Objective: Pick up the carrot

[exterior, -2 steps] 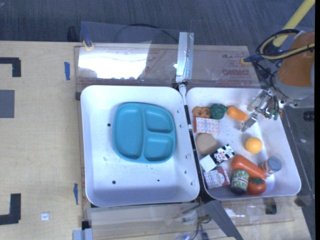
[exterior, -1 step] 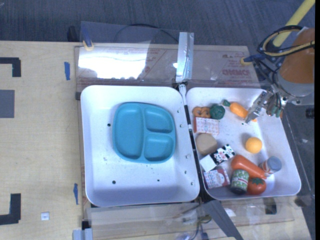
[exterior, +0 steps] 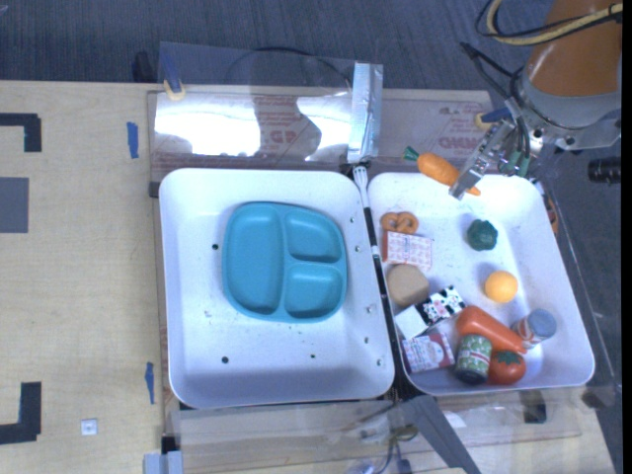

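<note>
Camera view, small orange carrot with green top, claw closed on its end

The gripper touches the carrot at the right bin's far rim.

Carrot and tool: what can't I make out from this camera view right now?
- Carrot: its far end is covered by the tool, so a grip can't be confirmed.
- Arm: cut off by the top and right edges.
- Items in the right bin: piled at the near side, labels too small to read.
</note>
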`<move>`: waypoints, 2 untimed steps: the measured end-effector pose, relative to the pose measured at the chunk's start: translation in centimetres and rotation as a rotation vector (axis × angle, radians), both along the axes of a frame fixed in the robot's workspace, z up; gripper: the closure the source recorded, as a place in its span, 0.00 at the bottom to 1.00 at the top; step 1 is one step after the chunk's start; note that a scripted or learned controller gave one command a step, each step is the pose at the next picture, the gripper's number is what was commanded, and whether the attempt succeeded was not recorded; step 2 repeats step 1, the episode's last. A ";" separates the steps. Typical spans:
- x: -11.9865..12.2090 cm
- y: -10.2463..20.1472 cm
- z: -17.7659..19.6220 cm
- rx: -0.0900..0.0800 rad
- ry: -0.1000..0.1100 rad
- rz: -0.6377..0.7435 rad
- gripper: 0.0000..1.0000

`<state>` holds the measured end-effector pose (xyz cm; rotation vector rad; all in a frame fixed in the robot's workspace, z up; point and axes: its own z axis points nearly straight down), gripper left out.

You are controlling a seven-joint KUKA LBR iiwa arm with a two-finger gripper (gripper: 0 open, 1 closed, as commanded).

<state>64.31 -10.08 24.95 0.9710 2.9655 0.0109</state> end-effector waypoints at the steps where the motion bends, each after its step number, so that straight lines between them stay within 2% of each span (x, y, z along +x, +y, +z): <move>1: 0.1 -0.1 0.8 -0.002 -0.003 -0.002 1.00; 2: 0.1 -0.1 0.8 -0.002 -0.003 -0.002 1.00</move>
